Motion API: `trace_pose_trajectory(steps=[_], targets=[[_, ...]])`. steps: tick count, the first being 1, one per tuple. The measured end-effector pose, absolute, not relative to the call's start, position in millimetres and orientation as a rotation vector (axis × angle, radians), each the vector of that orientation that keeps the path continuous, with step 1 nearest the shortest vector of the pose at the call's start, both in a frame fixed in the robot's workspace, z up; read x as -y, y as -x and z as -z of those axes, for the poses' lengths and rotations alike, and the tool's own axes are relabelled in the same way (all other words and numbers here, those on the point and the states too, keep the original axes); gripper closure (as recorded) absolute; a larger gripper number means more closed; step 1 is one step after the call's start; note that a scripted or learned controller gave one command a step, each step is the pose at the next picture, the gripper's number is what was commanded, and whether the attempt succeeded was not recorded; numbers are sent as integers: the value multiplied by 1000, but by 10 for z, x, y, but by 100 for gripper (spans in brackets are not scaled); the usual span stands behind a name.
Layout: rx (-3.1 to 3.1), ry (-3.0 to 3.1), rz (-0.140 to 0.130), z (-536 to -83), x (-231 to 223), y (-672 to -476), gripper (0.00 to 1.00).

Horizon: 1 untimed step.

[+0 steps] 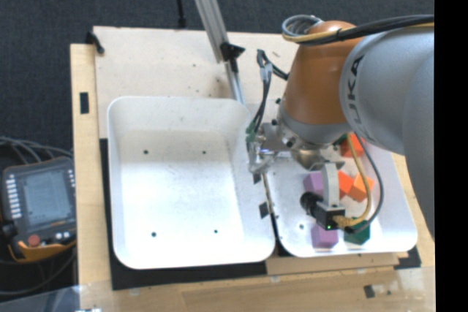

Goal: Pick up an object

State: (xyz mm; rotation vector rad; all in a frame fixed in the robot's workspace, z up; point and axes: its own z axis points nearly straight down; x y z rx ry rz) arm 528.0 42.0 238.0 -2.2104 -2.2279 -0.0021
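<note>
My gripper [262, 157] hangs under the grey and orange wrist, low over the left edge of the right bin [398, 226], close to the wall between the two bins. Right of it in that bin lie a purple block [314, 181], an orange block [357, 191], a second purple block [324, 237] near the front wall and a green block [357, 234] beside it. The wrist hides the back part of this bin. I see nothing held at the gripper.
The left bin [183, 179] lies beside the gripper. A slanted aluminium post [208, 4] rises behind the bins. A teach pendant [40, 204] sits off the bench at the left.
</note>
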Motion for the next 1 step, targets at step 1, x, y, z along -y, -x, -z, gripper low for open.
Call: trace_pose_trajectory(steps=[1], targets=[[2227,2209,0,-2463,-857,-5059,100]])
